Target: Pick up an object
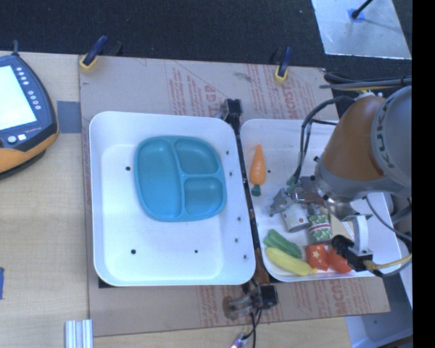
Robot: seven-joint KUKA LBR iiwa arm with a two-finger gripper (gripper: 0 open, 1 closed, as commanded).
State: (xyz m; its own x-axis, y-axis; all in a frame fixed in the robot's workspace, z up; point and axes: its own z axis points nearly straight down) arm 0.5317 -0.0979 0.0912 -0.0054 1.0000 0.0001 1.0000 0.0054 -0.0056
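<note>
While our gripper [286, 203] hovers low in the right bin [275, 133] near the carrot [257, 165], nothing looks grasped; we cannot tell its state.

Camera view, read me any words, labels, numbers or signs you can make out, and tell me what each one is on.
Nothing reads clearly.
Cardboard sheet: faint red print, too blurred to read.
Small can by the gripper: green and red label, too small to read.
Teach pendant: screen washed out white, buttons unreadable.

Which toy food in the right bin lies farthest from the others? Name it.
The carrot: orange, alone near the bin's top left, while the rest cluster at the bottom.
</note>
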